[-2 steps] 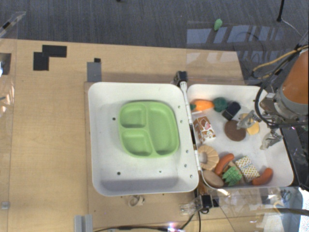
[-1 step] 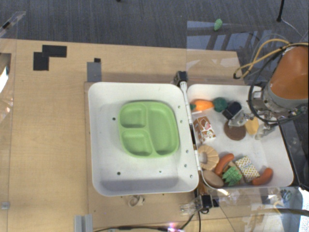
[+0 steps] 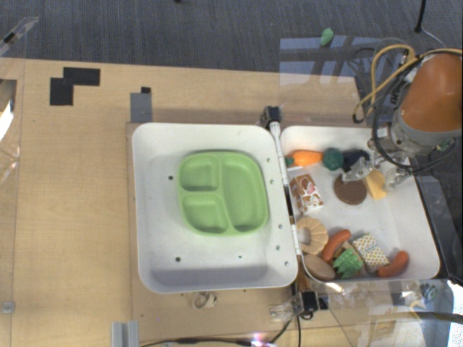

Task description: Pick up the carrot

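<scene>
Two white bins side by side on wood bench. Left bin [image 3: 152, 215] holds a green divided plate [image 3: 221, 192], three compartments, sitting about centre.

Right bin [image 3: 419, 215] is cluttered. Carrot [image 3: 307, 158] lies at roughly 10 o'clock in this bin, orange body flat, pointing toward the divider, green top [image 3: 333, 158] at its 3 o'clock end. Dark blue item just beside the green top, at its 3 o'clock; too blurred to name.

Gripper [image 3: 359, 168] hangs over the bin's 12 o'clock area, at 3 o'clock from the carrot, near but apart from it. Jaw width: cannot tell, the tip is a blur of metal parts. Nothing seen between them. Orange band [image 3: 434, 92] of the arm at 1 o'clock, cables looping above it.

Brown disc [image 3: 351, 190] below the gripper, yellow wedge [image 3: 376, 186] at the disc's 3 o'clock. Small printed card/box [image 3: 307, 192] at 6 o'clock from the carrot, has a picture on it, print not readable. Along the 6 o'clock edge: tan ring piece [image 3: 312, 233], red-orange sausage [image 3: 335, 244], green leafy piece [image 3: 348, 261], patterned cube [image 3: 370, 250], another red sausage [image 3: 393, 264].

No legible brand or text anywhere. Black L-shaped mark [image 3: 72, 84] on the bench at 11 o'clock of the view.
</scene>
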### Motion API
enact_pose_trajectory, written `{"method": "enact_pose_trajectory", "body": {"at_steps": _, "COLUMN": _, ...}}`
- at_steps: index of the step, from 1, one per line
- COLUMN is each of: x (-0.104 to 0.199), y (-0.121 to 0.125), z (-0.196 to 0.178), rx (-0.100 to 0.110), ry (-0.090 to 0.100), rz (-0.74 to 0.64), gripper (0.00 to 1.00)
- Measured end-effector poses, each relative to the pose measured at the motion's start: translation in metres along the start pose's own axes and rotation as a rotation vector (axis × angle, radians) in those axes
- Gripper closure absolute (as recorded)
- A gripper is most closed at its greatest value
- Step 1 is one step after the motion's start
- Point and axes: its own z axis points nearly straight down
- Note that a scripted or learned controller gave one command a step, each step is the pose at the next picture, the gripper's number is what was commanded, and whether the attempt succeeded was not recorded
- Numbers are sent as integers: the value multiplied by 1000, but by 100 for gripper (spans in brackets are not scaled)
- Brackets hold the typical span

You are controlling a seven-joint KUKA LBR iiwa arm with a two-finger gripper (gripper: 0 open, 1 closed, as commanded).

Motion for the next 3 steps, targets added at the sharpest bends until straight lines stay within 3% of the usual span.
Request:
{"method": "enact_pose_trajectory", "body": {"at_steps": 1, "x": 1, "y": 2, "z": 0, "rx": 1, "ry": 0, "rz": -323, "gripper": 0}}
{"method": "enact_pose_trajectory", "body": {"at_steps": 2, "x": -12, "y": 1, "z": -8, "rx": -14, "ry": -9, "rz": -730, "gripper": 0}}
{"method": "enact_pose_trajectory", "body": {"at_steps": 3, "x": -14, "y": -2, "z": -20, "rx": -6, "ry": -11, "rz": -725, "gripper": 100}}
